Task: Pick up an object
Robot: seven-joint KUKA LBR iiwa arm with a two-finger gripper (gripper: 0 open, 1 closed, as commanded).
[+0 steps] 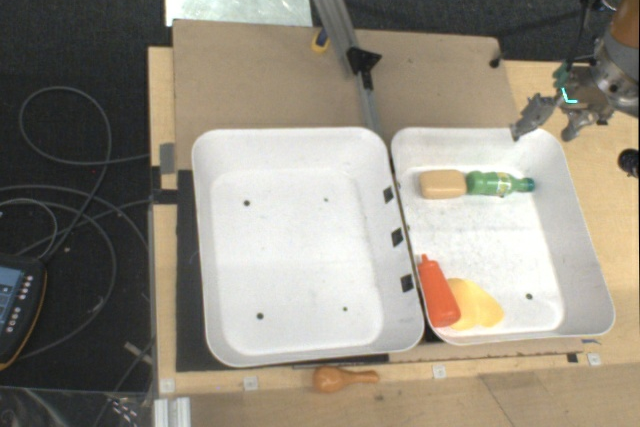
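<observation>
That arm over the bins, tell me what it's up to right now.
The grey arm's gripper hangs above the far right corner of the right bin, fingers spread, with nothing between them. The pick has not happened yet. In that bin lie a tan block end to end with a green bottle near the far side, and an orange-red bottle beside a yellow piece near the front. A small orange object lies on the bench in front of the left bin.
</observation>
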